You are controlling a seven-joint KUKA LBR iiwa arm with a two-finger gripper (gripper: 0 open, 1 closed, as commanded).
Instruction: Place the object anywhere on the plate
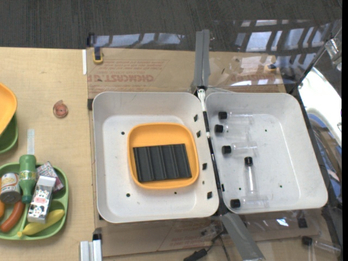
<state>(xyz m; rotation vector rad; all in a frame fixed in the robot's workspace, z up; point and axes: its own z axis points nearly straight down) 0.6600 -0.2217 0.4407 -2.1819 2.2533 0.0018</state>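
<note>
A black ribbed slab point(162, 162) lies flat in the middle of the orange plate point(163, 131), which sits in the left bin point(109, 145). The right bin point(293, 156) holds several clear vials point(250, 178) with black caps, scattered toward its left side and well apart from the plate. How the claw stands cannot be told.

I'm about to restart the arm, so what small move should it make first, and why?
Probably bring the arm in over the right bin and lower toward one clear vial. The vials lie loose there with black caps, and the orange plate in the left bin carries a dark ridged block.
</note>
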